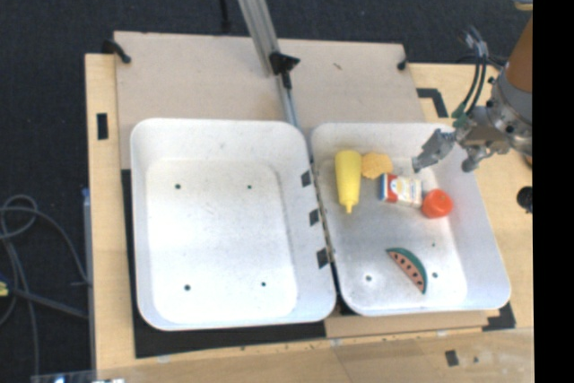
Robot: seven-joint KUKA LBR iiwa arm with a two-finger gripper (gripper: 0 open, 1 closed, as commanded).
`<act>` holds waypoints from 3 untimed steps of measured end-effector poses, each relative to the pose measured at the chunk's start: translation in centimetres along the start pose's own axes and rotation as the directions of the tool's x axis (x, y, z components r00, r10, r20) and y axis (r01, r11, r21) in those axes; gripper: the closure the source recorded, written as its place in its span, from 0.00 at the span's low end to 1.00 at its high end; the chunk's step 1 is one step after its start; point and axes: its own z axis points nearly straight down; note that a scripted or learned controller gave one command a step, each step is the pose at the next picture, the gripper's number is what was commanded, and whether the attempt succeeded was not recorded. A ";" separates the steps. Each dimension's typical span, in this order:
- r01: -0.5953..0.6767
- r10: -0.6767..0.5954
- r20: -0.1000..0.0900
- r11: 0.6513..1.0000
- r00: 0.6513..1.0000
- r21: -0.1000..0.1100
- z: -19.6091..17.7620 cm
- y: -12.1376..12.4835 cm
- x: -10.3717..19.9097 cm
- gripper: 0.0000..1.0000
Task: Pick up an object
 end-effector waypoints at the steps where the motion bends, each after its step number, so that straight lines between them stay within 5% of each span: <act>1: -0.001 0.001 0.000 1.000 1.000 0.000 0.0 0.0 0.0 0.00; 3: -0.004 0.004 0.000 1.000 1.000 0.006 10.9 0.0 -2.0 0.00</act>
